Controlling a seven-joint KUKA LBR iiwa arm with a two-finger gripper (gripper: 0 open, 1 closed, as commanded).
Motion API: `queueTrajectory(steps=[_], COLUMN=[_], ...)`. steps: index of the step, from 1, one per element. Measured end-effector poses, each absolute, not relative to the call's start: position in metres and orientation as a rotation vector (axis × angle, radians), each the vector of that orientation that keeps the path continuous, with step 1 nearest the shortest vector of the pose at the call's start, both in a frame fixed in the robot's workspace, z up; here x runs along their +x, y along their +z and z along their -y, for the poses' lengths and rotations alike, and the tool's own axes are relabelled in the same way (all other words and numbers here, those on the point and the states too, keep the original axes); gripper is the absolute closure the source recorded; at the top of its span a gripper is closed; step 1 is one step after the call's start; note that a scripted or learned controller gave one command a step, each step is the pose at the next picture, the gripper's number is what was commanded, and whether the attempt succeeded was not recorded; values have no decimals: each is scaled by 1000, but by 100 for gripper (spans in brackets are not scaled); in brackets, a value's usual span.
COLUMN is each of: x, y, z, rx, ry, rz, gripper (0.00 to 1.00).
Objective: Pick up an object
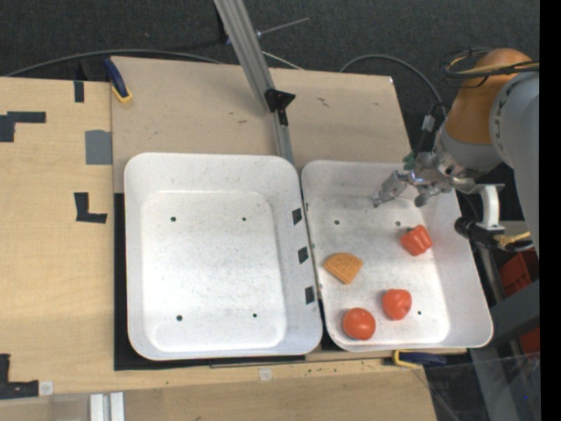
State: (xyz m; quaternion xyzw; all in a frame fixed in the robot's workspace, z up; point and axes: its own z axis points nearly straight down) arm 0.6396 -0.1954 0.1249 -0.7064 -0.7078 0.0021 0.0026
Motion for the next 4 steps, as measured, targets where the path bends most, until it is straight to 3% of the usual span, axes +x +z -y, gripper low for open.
queueTrajectory(steps=[1, 2, 4], x=[639, 640, 637], y=[86, 99, 224], z=[194, 194, 202], rx=[-2217, -2217, -2225], ry=[5, 4, -4], rz=[2223, 2226, 2226], gripper=[0, 100, 100])
